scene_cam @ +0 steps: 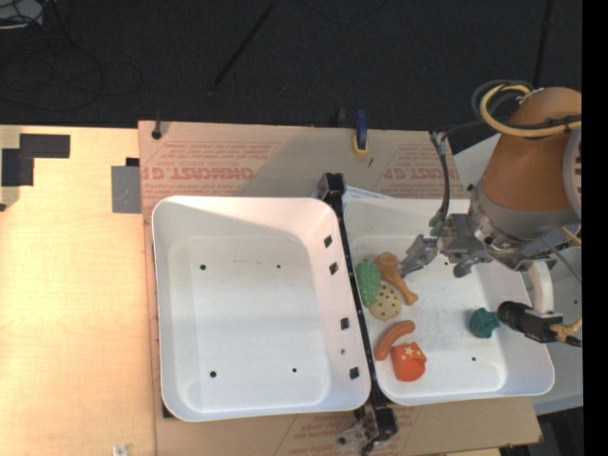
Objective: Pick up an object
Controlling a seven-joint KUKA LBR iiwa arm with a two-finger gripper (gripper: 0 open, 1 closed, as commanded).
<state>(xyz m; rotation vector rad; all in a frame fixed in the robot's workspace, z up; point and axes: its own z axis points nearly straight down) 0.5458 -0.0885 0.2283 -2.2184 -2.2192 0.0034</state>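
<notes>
My gripper [439, 255] hangs over the upper middle of the right bin [475, 388], just right of a tan drumstick-shaped toy [395, 276]. Left of the drumstick lies a green ridged toy [368, 280], with a round beige speckled cookie [385, 302] below it. An orange sausage [394, 338] and a red piece with a yellow star [408, 361] lie toward the bin's front. A teal lump [483, 323] rests at the right side. Nothing shows in the gripper's hold.
The left bin [180, 255] stands beside the right one, with a black divider rail [344, 283] between them. Cardboard [237, 164] lies under both bins. A wooden bench top [66, 302] stretches to the left.
</notes>
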